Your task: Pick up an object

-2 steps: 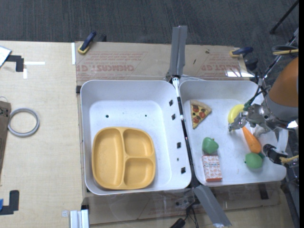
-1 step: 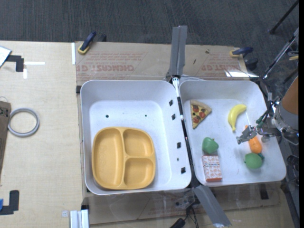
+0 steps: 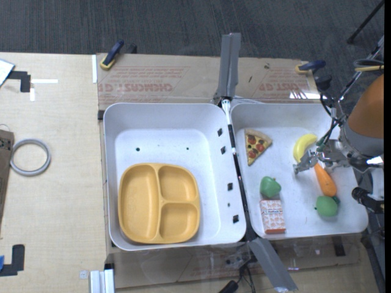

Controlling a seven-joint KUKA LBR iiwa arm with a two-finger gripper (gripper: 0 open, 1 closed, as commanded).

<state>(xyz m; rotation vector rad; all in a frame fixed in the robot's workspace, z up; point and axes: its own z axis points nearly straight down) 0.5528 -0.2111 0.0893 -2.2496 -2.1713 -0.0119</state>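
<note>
Nearest, by the right bin's (image 3: pixel 360 227) front edge, lie a snack box (image 3: pixel 273 217), a green pepper (image 3: pixel 270 187) and a lime (image 3: pixel 327 207). Behind them the gripper (image 3: pixel 310 162) stands with its fingers spread, holding nothing, between the carrot (image 3: pixel 325 179) and the banana (image 3: pixel 303 146). I think it should center over the carrot, descend fully, then close.
</note>
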